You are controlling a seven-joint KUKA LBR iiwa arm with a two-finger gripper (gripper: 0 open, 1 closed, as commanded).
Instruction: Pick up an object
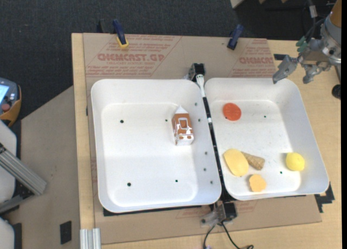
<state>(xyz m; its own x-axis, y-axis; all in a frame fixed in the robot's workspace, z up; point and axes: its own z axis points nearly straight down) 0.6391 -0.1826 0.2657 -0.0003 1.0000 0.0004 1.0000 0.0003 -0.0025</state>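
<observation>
My gripper (pixel 296 74) hangs above the far right corner of the right bin (pixel 303 107), open, with nothing between its fingers. In the right bin lie a red-orange round piece (pixel 232 112), a pale yellow oval piece (pixel 236 162), a tan wedge (pixel 254 160) beside it, a small orange piece (pixel 257 183) and a yellow ball (pixel 295 161). In the left bin (pixel 108 134) a small orange and white carton (pixel 182 127) stands near the right wall. All objects are well apart from the gripper.
The two bins sit on a cardboard sheet (pixel 162 52) held by a blue clamp (pixel 120 33) and another clamp (pixel 236 36) at the back. A black clip (pixel 196 71) joins the bins at the far end, another clip (pixel 222 212) at the near end.
</observation>
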